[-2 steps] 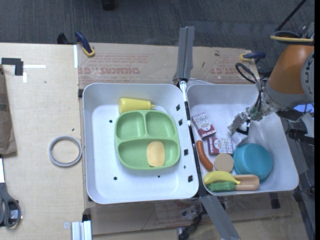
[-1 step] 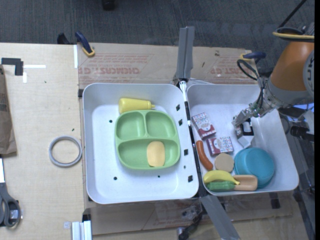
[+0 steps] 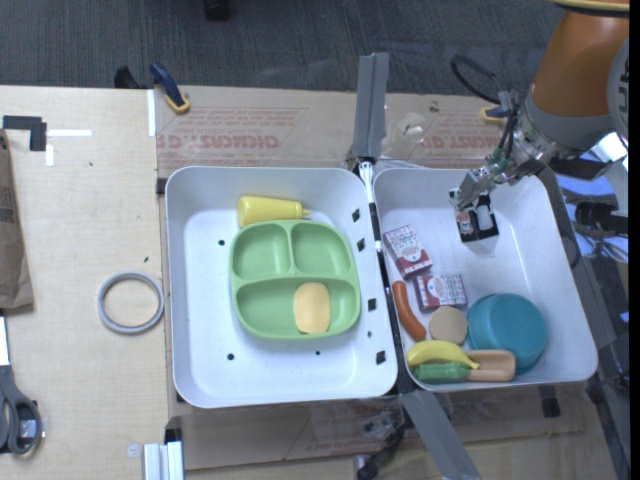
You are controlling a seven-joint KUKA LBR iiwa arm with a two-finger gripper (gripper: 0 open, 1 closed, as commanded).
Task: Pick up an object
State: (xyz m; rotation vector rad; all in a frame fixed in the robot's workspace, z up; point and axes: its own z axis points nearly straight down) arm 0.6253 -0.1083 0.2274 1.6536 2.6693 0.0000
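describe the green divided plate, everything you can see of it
The green plate is a pale green, plastic-looking tray with rounded corners and three compartments: two smaller ones on the far side, one wide one on the near side. It lies flat, right side up, in the middle of the left bin. A pale yellow oval piece sits in the wide compartment. A yellow bottle lies along its far edge.
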